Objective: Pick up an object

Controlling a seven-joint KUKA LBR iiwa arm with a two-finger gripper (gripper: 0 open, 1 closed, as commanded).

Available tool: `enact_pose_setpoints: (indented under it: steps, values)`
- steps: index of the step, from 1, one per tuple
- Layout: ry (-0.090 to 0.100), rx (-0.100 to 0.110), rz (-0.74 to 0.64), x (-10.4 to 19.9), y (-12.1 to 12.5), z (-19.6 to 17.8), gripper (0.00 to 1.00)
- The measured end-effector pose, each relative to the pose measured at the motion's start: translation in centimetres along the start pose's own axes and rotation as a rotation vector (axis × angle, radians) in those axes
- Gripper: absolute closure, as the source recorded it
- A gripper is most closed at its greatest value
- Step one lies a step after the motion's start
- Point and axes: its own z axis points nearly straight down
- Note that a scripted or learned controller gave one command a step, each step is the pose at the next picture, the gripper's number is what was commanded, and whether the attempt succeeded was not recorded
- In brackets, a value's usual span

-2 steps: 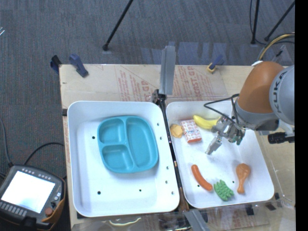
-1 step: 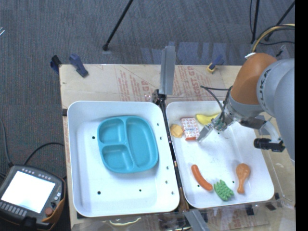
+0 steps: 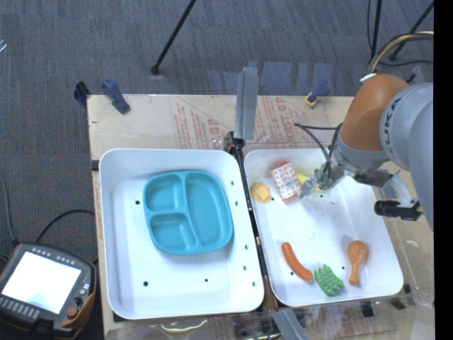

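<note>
The gripper (image 3: 311,185) sits low in the right bin (image 3: 375,243), by a small yellow piece (image 3: 304,180) and just beside the red-and-white packet (image 3: 284,180); whether the fingers are open or closed I cannot tell; crowding there could make them nudge the packet or close on nothing. A yellow lump (image 3: 261,193), sausage (image 3: 297,261), green toy (image 3: 328,280) and drumstick (image 3: 357,258) lie well apart; the left bin (image 3: 127,275) holds a blue divided plate (image 3: 188,212); the counter (image 3: 163,122) is plywood over grey carpet.

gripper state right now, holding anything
Gripper: cannot be told; low in the right bin, beside the red-and-white packet.
</note>
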Motion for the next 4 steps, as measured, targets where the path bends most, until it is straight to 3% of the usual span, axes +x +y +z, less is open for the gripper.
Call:
enact_pose_setpoints:
  steps: [1, 2, 3, 4]
  values:
    - [0.002, 0.0, 0.403, 3.9, 3.7, -2.2, 1.0]
    - [0.002, 0.002, 0.401, 3.9, 3.7, -2.1, 0.0]
    - [0.004, 0.0, -0.093, 4.3, 3.9, 1.1, 0.0]
    - [0.002, -0.001, -0.101, 4.4, 4.1, 0.0, 1.0]
